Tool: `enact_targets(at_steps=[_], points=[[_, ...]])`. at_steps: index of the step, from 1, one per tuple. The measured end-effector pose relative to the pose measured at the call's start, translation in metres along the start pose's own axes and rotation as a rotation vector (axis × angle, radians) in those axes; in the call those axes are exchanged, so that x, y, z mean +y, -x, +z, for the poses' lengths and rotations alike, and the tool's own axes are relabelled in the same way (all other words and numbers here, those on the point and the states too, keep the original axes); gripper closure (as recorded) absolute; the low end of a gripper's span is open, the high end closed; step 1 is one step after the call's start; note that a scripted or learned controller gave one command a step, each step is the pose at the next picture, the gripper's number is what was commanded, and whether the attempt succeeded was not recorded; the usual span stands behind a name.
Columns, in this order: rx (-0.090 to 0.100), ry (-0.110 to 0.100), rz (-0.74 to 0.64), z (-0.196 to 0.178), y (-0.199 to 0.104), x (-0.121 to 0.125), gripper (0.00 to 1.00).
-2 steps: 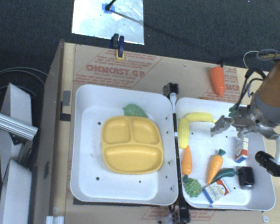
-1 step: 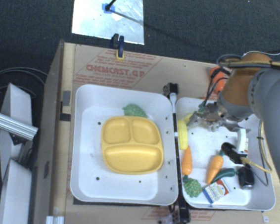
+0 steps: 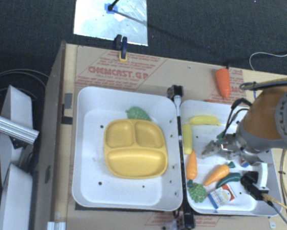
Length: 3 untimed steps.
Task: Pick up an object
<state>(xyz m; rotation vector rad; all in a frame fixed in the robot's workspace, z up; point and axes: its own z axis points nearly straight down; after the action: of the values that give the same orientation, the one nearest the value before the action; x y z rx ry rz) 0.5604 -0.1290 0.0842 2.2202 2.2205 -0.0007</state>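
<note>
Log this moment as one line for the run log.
arm: over right bin | gripper: low, near carrots, nothing seen held | left bin: yellow divided plate, green item | task: pick not yet done

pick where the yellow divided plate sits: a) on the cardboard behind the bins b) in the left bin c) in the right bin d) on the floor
b, the yellow plate lies in the middle of the left bin, with a green leafy toy at its far edge.
</note>
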Motion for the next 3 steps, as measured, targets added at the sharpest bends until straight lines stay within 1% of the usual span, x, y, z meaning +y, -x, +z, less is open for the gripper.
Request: enact_targets(at_steps=[1, 2, 3], points=[[0.003, -0.012, -0.005, 0.002, 0.035, 0.1, 0.0], [0.002, -0.008, -0.004, 0.001, -0.035, 0.107, 0.0], [0.001, -0.001, -0.001, 0.0, -0.028, 0.024, 0.0]])
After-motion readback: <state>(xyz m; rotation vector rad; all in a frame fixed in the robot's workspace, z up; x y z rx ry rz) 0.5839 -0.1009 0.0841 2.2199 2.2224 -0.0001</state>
